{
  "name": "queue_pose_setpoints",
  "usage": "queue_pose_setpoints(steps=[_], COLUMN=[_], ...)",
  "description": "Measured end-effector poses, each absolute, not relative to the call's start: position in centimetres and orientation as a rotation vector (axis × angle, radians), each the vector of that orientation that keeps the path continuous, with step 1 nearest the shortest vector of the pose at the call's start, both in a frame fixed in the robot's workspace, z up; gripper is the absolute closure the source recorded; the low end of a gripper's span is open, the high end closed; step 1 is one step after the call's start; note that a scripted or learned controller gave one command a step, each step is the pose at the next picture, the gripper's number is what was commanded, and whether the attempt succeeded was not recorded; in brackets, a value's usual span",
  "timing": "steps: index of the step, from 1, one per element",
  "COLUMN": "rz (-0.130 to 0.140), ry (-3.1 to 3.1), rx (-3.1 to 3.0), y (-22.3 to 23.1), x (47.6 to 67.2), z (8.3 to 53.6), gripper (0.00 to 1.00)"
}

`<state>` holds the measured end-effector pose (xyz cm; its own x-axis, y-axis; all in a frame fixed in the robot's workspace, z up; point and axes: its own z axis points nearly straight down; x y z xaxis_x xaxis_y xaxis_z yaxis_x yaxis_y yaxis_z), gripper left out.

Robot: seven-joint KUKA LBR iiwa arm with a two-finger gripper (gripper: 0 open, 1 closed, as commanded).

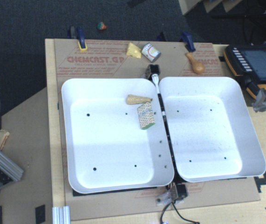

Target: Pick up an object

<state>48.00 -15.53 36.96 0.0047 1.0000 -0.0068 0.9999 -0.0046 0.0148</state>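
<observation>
Two objects lie in the left bin (77, 139) near its far right corner: a tan cone-like piece (138, 99) touching a patterned packet (146, 115). The packet looks light and soft; pinch across its narrow width.

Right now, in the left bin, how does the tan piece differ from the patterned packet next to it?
The tan piece is plain beige and lies crosswise; the patterned packet is green-and-white speckled, lies lengthwise and looks broader and flatter. The packet sits nearer the camera. Both lie in the left bin, near its divider side.
</observation>
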Motion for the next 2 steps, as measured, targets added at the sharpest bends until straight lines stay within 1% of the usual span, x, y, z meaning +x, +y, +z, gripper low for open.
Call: queue_pose_setpoints(steps=[1, 2], rz=[0.004, -0.009], ry=[2.209, 2.231], rx=[2.218, 2.229], y=[-19.3, -17.4], x=[48.0, 49.8], z=[42.2, 27.9], gripper=[1.0, 1.0])
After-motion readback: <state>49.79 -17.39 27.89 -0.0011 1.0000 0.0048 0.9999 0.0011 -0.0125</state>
